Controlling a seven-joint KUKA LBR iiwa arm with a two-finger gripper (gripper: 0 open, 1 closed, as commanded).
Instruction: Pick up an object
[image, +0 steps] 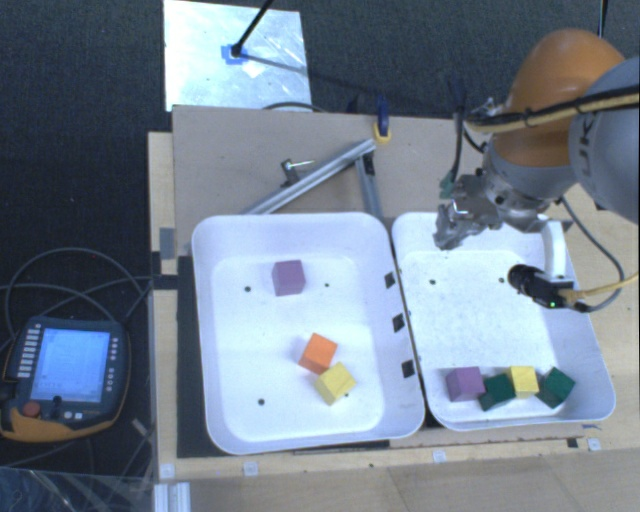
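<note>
A robotics lab test cell, seen from above.

An industrial robot arm (560, 110), grey with an orange band, reaches over a plywood counter (270, 150) bearing two shallow white bins (205, 330) side by side, holding small coloured test blocks (319, 352). A teach pendant (62, 375) with a lit screen lies on the dark carpeted floor (70, 130) to the left, its black cables (80, 270) looping beside it. Bare metal rods (310, 178) lie on the board, and a sheet of metal plate (235, 55) sits on the floor beyond it.
</note>
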